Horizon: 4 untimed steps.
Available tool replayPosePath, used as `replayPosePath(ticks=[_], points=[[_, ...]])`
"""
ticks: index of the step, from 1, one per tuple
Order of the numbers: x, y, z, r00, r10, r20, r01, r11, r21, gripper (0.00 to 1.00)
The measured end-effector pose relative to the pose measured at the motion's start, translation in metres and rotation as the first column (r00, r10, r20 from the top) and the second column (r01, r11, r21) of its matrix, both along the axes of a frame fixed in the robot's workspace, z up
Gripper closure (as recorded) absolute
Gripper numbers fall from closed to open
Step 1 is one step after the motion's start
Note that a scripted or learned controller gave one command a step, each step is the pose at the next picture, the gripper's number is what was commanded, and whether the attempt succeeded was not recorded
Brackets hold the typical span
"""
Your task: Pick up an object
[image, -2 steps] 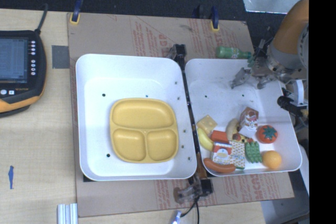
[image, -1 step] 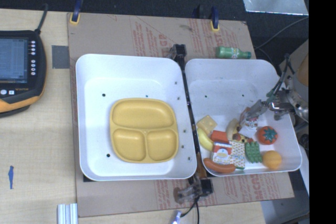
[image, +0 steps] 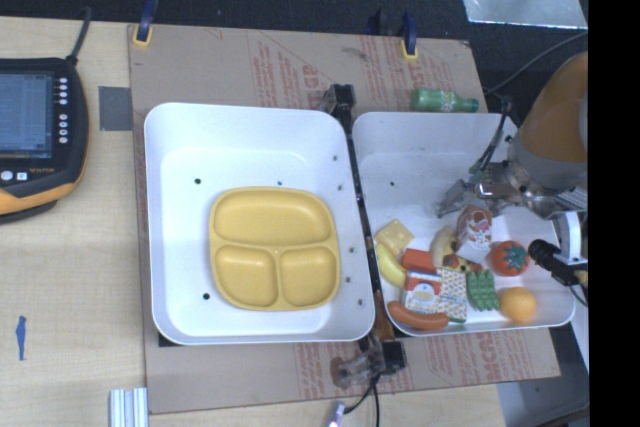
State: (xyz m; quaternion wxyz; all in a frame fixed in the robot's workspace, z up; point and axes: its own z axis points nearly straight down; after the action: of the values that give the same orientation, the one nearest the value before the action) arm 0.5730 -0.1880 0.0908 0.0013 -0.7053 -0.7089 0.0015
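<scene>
While we looked down on the bench, we noted these things.

Left bin (image: 175, 215): shallow, white, smooth plastic with rounded corners; a matte yellow tray (image: 272, 248) with three compartments lay flat in its middle.

Right bin (image: 410, 150): same white plastic, touching the left bin along one side; toy food was heaped in its near right part.

Gripper (image: 470, 198): grey metal, low over the right bin; its two fingers stood apart, spread over the pile, with nothing between them.

Packet (image: 478, 230): small, white and red, glossy, just below the gripper; its long axis ran roughly away from the camera, its top end toward the fingers. We could not tell whether it touched them.

Tomato (image: 509, 258): round, red, green top, just right of the packet.

Orange (image: 517, 304): round, smooth, at the near right corner.

Banana (image: 388, 264): curved, yellow, along the bin's left wall, long axis running near to far.

Sausage (image: 417, 318): reddish, long, lying left to right at the near wall.

Cheese (image: 393, 235): pale yellow wedge, beside the banana.

Bottle (image: 443, 100): green, on its side on the cardboard (image: 250, 65) behind the right bin, pointing left to right.

Pendant (image: 35, 135): black and orange, with a screen, at far left.
</scene>
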Motion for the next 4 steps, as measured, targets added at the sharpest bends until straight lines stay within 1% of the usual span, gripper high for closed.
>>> replayPosePath(ticks=[1, 2, 3, 4], points=[[-0.051, -0.024, 0.049, 1.000, -0.003, 0.001, 0.003, 1.000, 0.001, 0.00], [0.001, -0.024, 0.000, 1.000, 0.000, 0.001, 0.000, 1.000, 0.000, 0.00], [0.001, -0.024, 0.011, 1.000, 0.002, 0.001, -0.002, 1.000, 0.000, 1.00], [0.027, 0.036, 0.149, 1.000, -0.001, 0.003, 0.001, 1.000, 0.001, 1.00]])
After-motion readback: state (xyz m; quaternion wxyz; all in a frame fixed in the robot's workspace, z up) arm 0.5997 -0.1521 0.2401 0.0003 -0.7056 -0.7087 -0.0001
